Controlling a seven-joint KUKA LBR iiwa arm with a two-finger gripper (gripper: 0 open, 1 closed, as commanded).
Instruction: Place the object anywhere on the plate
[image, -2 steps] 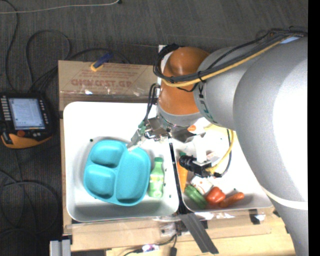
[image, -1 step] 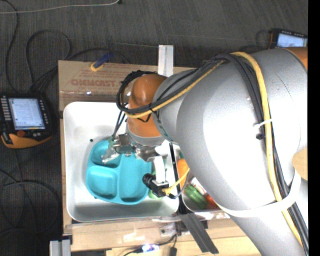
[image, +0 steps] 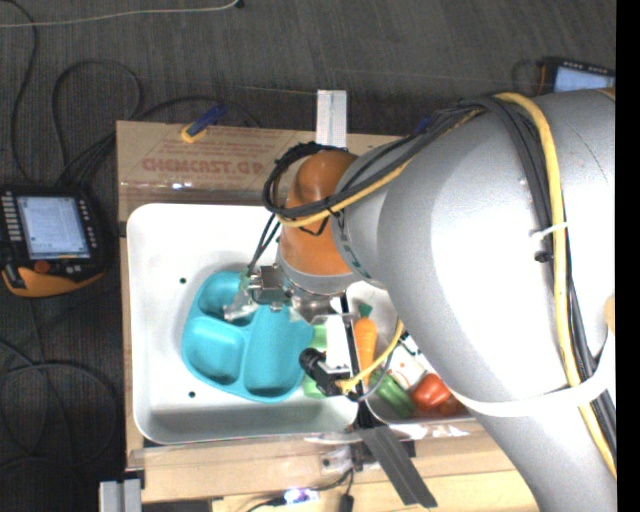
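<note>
A turquoise divided plate (image: 237, 345) lies in the left white bin (image: 160, 300), towards its right side. My gripper (image: 262, 300) hangs over the plate's upper middle, below the orange wrist band (image: 318, 190). Metal parts of the gripper overlap the plate's rim, and I cannot make out anything held there. An orange carrot (image: 365, 340) stands just right of the plate, beside a green object (image: 318, 340) at the plate's right edge.
The big grey arm (image: 500, 270) covers most of the right bin. Red and green toy foods (image: 420, 395) show under it near the front. A tablet controller (image: 50, 240) lies left of the bench. A cardboard sheet (image: 190, 160) sits behind the bins.
</note>
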